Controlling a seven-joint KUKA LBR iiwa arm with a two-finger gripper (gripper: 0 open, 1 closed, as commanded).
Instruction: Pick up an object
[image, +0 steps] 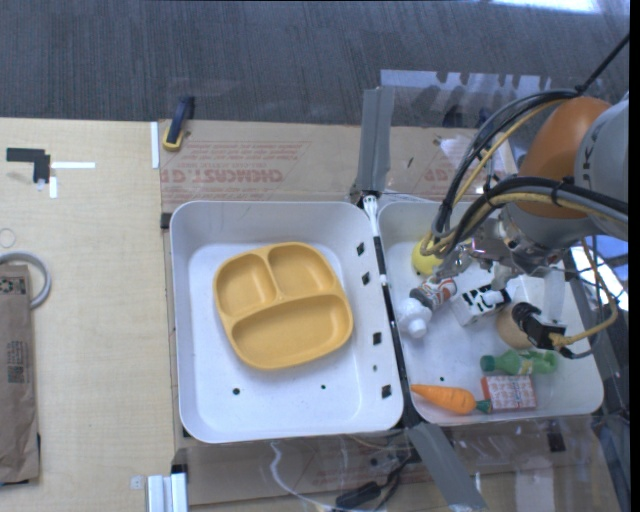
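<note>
While gripper (452, 272) hovers | white bottle (415, 311) just beside, lower-left

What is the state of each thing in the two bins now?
Yellow divided plate: flat, upright, in the left bin.
Carrot: lying on its side, right bin.
White bottle: lying down.
Gripper: low over the right bin.

We see the bench (90, 300), pale wood, carrying two white bins side by side: the left bin (195, 330) near its middle, the right bin (585, 395) touching it. Brown cardboard (260, 160) lies along the far edge, and a paper bag (15, 370) at the left edge.
</note>
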